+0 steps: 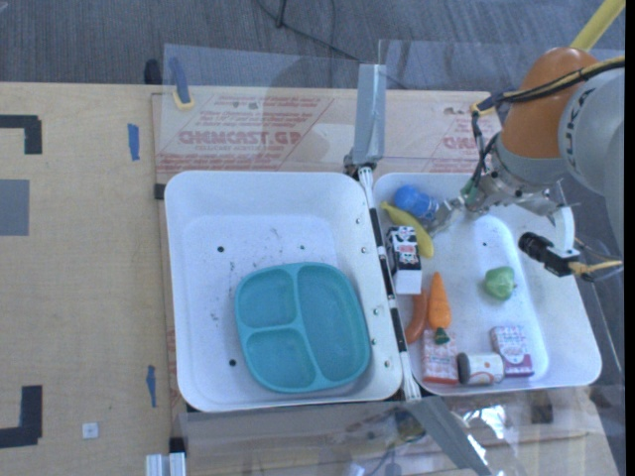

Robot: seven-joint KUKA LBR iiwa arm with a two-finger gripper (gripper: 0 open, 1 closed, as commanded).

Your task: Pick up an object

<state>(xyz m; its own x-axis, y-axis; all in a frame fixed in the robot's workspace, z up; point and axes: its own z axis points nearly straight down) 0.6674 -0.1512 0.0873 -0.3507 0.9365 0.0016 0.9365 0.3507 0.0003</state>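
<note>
The right bin (575, 350) holds the objects. A blue round item (415, 202) and a yellow banana (409, 229) lie at its far left, with a black-and-white carton (403, 257) just below them. An orange carrot (438, 300) lies further toward the front, and a green piece (499, 283) sits in the middle right. My gripper (460, 206) hangs low over the bin's far end, just right of the blue item and the banana. Nothing shows in its grasp.
Along the right bin's front edge lie a red-and-white carton (438, 357), a small can (480, 368) and a pink box (512, 350). The left bin (198, 216) holds a teal divided plate (301, 326). The grey arm (580, 137) covers the right bin's far right corner.
</note>
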